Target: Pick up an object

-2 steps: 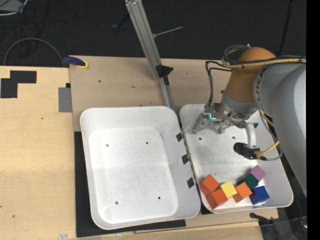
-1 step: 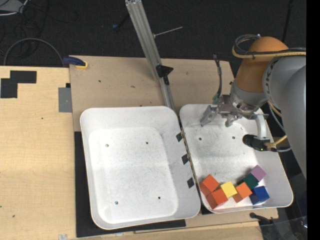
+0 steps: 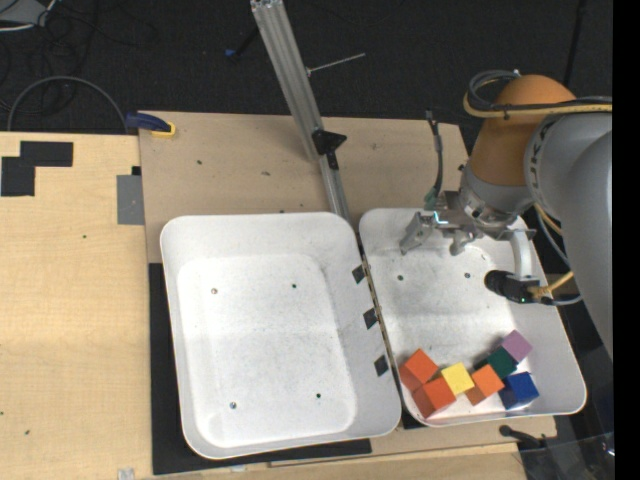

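We see the fingers (image 3: 433, 234) hanging over the far end of the right bin (image 3: 455, 293), spread wide, nothing between them. The blocks sit well apart from them, bunched in the bin's near right corner: an orange block (image 3: 420, 366), a red block (image 3: 435, 396) just beside it, a yellow block (image 3: 457, 379), a second orange block (image 3: 487, 379), a green block (image 3: 501, 358), a purple block (image 3: 516, 346) and a blue block (image 3: 519, 389).

We judge the step in hand to be the approach. To do it well we would pick a block at the edge of the cluster. The purple one on the far side looks least hemmed in. We would come straight down with the fingers lined up across its free faces, so that neighbours are not shoved against the bin wall. The tight packing is the likely trouble.

The left bin (image 3: 270, 328) lies beside it, both on a pale wooden counter (image 3: 70, 268). A metal rail (image 3: 295, 78) slants up from between the bins. Behind, the room is dark, with cables on the floor.
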Robot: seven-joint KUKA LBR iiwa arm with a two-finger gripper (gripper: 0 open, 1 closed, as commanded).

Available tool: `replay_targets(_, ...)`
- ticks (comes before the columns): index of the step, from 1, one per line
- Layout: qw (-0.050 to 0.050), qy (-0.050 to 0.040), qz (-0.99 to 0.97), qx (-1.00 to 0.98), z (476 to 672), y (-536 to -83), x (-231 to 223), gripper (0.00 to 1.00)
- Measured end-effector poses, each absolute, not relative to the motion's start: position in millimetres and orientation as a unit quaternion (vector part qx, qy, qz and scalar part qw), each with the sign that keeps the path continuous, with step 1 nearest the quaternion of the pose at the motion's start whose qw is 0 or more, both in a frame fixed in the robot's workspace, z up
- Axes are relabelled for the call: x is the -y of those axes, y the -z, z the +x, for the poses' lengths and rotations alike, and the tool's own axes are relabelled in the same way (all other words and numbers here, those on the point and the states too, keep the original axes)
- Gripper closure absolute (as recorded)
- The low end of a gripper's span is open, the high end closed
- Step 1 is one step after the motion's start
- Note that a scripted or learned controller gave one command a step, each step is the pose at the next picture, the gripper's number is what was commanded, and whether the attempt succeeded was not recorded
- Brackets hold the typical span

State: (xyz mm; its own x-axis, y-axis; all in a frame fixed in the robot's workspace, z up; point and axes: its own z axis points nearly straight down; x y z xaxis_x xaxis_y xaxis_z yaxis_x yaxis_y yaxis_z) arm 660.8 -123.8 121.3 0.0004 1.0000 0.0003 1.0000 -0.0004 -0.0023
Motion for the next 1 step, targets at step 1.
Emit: replay_targets(1, 0.002, -0.0014, -0.707, 0.707, 660.8, -111.4, 121.2, 0.0)
